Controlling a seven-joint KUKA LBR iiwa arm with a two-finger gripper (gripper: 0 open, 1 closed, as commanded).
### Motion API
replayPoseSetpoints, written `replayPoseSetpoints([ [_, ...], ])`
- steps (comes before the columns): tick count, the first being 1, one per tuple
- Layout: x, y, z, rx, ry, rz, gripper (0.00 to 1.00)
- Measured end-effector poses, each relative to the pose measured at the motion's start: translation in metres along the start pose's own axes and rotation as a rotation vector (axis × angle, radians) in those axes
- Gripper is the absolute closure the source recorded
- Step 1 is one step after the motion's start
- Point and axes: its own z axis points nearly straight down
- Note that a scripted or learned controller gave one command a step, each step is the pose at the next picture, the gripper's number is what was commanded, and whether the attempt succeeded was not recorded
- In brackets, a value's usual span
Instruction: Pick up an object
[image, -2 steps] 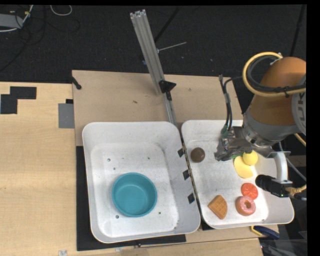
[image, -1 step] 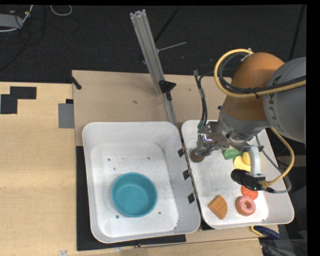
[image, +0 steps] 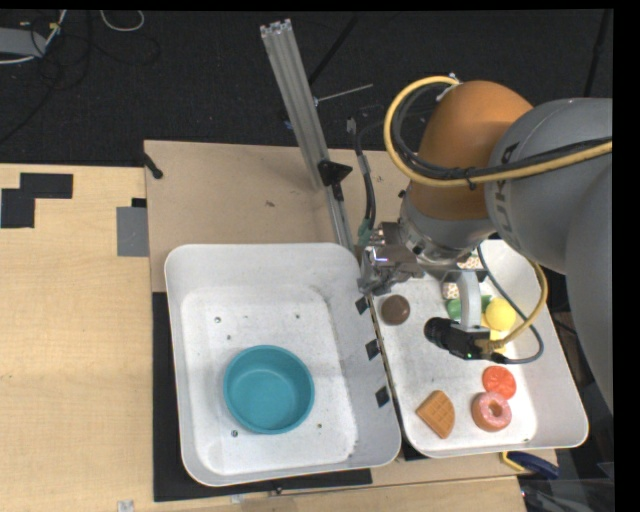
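Note:
My gripper (image: 466, 298) hangs low over the far part of the right bin (image: 556, 402), under the grey and orange wrist. It is next to a yellow lemon (image: 501, 317) and a small green piece (image: 485, 303), which the arm partly hides. A brown ball (image: 395, 309) lies just left of the gripper, near the bin's left wall. Toward the front of this bin lie a red tomato (image: 499, 381), a pink doughnut (image: 491, 411) and an orange waffle-like wedge (image: 436, 413). I see nothing held between the fingers.
The left bin (image: 200, 280) holds a teal bowl (image: 267, 388) in its front half. A slanted aluminium rail (image: 300, 100) rises behind the two bins. Wooden bench surface lies to the left.

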Motion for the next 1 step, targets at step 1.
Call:
replayPoseSetpoints([
  [1,0.0441,0.0336,0.0022,0.001,0.0,0.001,1.0],
])
